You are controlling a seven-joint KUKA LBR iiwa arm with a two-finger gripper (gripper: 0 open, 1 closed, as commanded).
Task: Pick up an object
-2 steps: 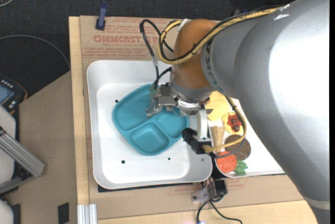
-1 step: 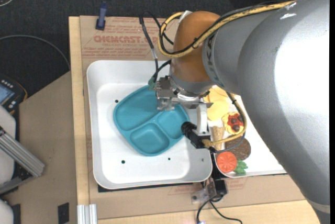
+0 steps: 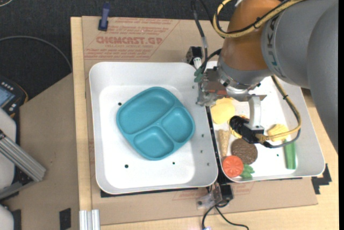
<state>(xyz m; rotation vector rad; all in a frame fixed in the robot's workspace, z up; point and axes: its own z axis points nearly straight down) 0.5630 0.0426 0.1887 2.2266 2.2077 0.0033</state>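
The right bin (image 3: 309,162) holds several small items. A yellow rounded piece (image 3: 222,112) lies near its left wall. Below it are a pale cone (image 3: 223,140), a brown round disc (image 3: 245,151) and a red tomato-like piece (image 3: 233,165) with a green leaf. A yellow banana-like piece (image 3: 277,130) and a green stick (image 3: 290,155) lie further right. My gripper (image 3: 207,94) hangs over the bin's upper left part, just above and left of the yellow rounded piece. The wrist hides the bin's upper part.
In the left bin (image 3: 102,164) a teal divided plate (image 3: 156,122) lies flat in the middle. A raised rim between the two bins runs right beside the gripper. Both bins rest on a cardboard sheet (image 3: 134,38).
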